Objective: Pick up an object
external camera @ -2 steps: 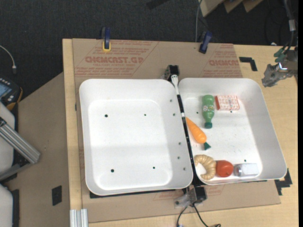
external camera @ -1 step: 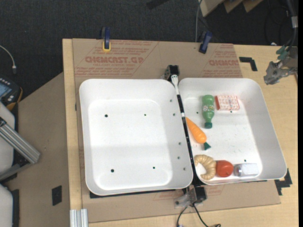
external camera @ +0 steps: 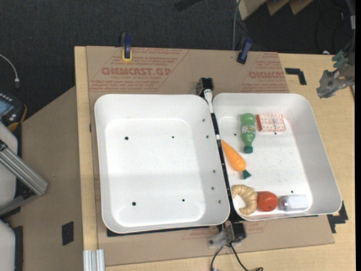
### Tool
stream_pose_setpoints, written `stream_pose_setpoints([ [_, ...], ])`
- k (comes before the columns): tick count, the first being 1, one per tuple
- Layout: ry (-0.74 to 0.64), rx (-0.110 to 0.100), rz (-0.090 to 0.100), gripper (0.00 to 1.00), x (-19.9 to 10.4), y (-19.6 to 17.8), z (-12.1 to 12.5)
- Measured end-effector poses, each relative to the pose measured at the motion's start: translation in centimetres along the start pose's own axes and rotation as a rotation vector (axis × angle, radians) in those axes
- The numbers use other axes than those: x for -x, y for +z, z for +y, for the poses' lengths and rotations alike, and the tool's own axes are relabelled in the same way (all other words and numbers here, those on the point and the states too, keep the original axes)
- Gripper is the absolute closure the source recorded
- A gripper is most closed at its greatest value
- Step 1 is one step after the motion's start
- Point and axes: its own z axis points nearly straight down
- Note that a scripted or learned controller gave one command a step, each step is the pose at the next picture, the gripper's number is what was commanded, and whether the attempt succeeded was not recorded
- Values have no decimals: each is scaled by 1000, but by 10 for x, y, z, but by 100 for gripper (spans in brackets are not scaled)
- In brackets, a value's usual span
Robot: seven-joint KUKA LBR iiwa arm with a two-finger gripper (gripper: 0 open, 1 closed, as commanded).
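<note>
Six objects: all lie in the right-hand shallow white plastic bin (external camera: 316, 151); the matching left bin (external camera: 152, 162) sits beside it on the brown cardboard-covered worktop (external camera: 186, 66).
Hand: the grey metal hand (external camera: 333, 83) hangs at the view's right edge, outside the right bin's far corner and well above the worktop.
Hand state: too small and blurred here; I cannot tell how it is set, and nothing is visibly in it.
Nearest to the hand: a flat pink-and-white printed card packet (external camera: 271, 123), down and to camera-left of the hand.
Just beyond it: a green plastic bottle with a white label (external camera: 247, 131), touching or nearly touching the packet, its long axis running towards the camera.
Further from the hand: an orange plastic carrot (external camera: 234, 157), lying slantwise near the rim shared by the bins.
Furthest from the hand: a tan toy croissant (external camera: 245, 197), a red round plastic tomato (external camera: 267, 201) and a pale clear small bottle (external camera: 294, 202), bunched along the bin's near wall.
Judgement: no grasp has begun; the packet is closest, but the bottle probably offers an easier grip across its short width.
</note>
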Motion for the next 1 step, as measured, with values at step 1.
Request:
stream_pose_setpoints([
  [1, -1, 4, -3, 100, 1, -11, 1],
])
